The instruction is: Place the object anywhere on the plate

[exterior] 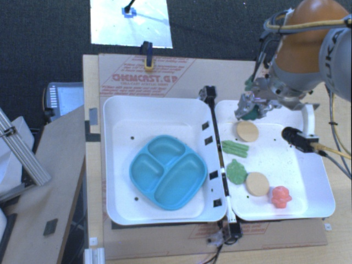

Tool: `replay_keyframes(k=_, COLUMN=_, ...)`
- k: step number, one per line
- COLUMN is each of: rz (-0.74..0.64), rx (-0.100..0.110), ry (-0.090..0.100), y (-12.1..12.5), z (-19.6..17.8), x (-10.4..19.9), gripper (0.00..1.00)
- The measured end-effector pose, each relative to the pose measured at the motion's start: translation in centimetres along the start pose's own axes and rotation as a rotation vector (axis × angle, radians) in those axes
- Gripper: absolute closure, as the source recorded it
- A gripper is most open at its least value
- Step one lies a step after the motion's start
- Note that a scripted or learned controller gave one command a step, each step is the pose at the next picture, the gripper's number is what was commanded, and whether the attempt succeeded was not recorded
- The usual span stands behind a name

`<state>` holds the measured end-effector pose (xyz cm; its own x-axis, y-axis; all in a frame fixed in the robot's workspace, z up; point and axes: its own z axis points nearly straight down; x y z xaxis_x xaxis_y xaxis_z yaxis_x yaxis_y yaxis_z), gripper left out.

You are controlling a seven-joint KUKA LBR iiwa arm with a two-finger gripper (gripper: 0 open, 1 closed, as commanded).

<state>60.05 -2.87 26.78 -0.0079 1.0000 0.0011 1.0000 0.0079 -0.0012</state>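
A blue divided plate (166, 171) lies in the left white bin (126, 120). The right white bin (308, 164) holds a tan disc (247, 131) near its back, a green bean pod (235, 148), a green leafy piece (236, 172), a second tan disc (257, 183) and a red-pink piece (280, 196). My gripper (251, 110) hangs over the back left of the right bin, just behind the upper tan disc. A dark green part shows at its tip, and I cannot make out whether anything is held.
A black clip divider (212, 131) runs between the two bins. A black cylinder with a yellow cable (300, 139) sticks out over the right bin. Cardboard (148, 76) lies under the bins, with a shiny sheet (129, 15) behind it.
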Motion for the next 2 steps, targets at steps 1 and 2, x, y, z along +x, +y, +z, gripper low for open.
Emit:
replay_keyframes(k=1, rz=0.001, rx=-0.001, ry=0.000, y=-1.4, z=1.8, x=5.0, gripper=1.00)
replay_keyframes(k=2, rz=0.001, rx=0.000, ry=-0.001, y=-3.9, z=2.1, x=10.2, gripper=1.00)
